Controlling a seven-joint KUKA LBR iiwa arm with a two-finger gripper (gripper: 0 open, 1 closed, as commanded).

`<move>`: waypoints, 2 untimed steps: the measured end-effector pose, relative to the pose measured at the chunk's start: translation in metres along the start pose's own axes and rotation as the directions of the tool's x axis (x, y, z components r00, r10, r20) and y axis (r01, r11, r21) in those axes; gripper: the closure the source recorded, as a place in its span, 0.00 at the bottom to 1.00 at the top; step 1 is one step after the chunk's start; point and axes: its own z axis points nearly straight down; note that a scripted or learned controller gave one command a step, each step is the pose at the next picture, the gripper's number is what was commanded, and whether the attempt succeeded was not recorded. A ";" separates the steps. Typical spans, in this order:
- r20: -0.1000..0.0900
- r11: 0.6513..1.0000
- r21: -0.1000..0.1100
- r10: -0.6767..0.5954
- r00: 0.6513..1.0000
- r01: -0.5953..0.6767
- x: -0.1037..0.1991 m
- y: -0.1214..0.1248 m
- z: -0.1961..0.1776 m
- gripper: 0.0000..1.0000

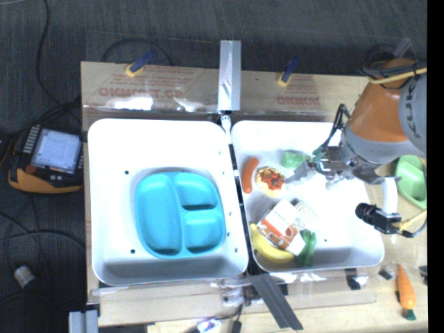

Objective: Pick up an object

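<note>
Nearest candidate: small round food toy (270,178), red and yellow, flat in right bin (347,248) near its left wall, just beside orange sausage (248,175) and green piece (293,159). Probably light hollow plastic, stiff, slick; rounded edge likely to squirt out, so pinch across the middle, straight down. Gripper (303,175) low over the bin just right of the toy, nothing visibly between fingers; open or closed, cannot tell. Box (283,225) over banana (269,250): awkward grip.
</note>
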 end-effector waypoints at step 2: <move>0.003 0.991 -0.010 -0.131 0.991 0.131 0.027 0.033 0.085 1.00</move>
